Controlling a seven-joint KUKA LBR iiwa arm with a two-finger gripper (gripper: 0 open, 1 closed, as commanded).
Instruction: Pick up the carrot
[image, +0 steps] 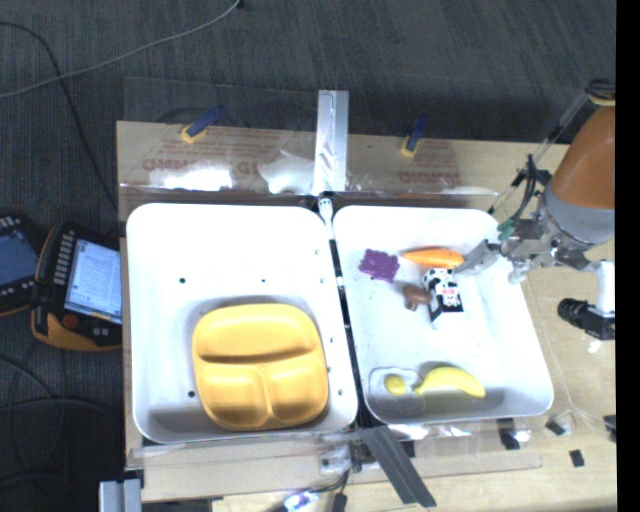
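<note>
Robot fingers (447, 293), grip state unclear, hover just below the orange carrot (431, 257), apparently positioned to reach for it.

The light is bright and even. The two white bins (150, 300) shine almost too white. Small soft shadows sit under the things inside. The whole picture looks a little fuzzy.

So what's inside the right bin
Inside the right bin: carrot, purple toy, brown piece, black-and-white toy, banana, yellow lump. Anything beneath them is hidden.
</note>
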